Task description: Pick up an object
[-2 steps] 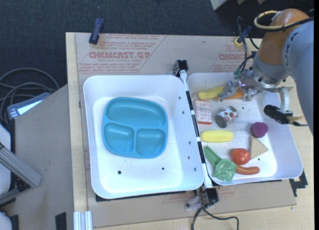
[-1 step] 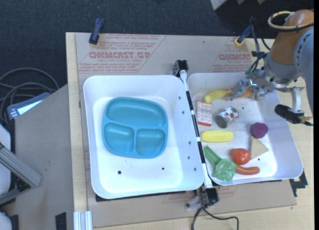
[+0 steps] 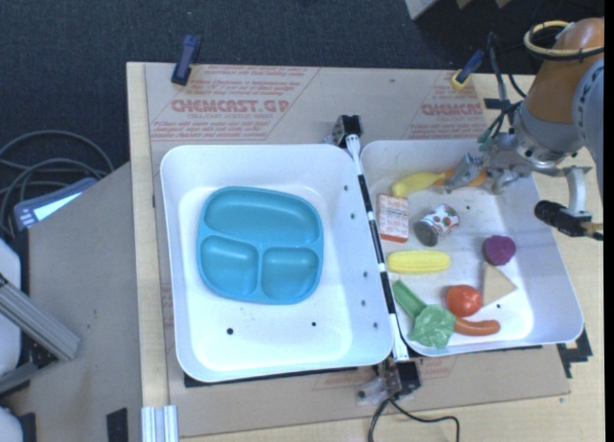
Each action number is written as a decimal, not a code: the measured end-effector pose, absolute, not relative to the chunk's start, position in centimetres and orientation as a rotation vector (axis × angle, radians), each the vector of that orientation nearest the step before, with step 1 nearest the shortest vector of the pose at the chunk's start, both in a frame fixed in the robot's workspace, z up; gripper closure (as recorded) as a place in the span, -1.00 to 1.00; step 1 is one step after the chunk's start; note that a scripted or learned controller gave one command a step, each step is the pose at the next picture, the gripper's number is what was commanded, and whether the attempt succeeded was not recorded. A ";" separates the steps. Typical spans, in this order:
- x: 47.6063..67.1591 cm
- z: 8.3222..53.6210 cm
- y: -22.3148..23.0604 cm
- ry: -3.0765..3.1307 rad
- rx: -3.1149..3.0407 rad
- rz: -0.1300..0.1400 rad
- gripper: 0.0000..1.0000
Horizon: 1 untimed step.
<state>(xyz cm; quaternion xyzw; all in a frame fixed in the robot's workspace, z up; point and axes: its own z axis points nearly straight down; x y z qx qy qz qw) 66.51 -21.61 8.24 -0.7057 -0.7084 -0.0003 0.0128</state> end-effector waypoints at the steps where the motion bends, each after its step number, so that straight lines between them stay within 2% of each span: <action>1: 66.5 8.2 -21.6 -2.209 -2.199 0.001 -1.00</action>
